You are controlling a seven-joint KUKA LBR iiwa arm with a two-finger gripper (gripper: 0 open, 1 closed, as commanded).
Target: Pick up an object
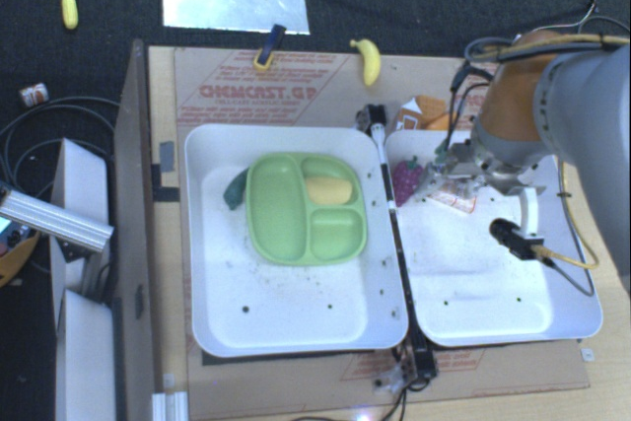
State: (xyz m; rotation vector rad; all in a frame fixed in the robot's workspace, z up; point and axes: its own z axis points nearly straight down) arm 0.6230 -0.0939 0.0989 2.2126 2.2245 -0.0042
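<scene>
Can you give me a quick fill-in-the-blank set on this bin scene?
1. The green divided plastic tray lies in the ___ white bin.
2. The pale yellow block sits in a compartment of the ___.
3. The purple grape bunch lies in the ___ white bin.

Missing: left; tray; right

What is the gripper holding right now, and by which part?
Cannot be told: the gripper sits low in the right white bin beside the purple grape bunch, its tip hidden.
</scene>
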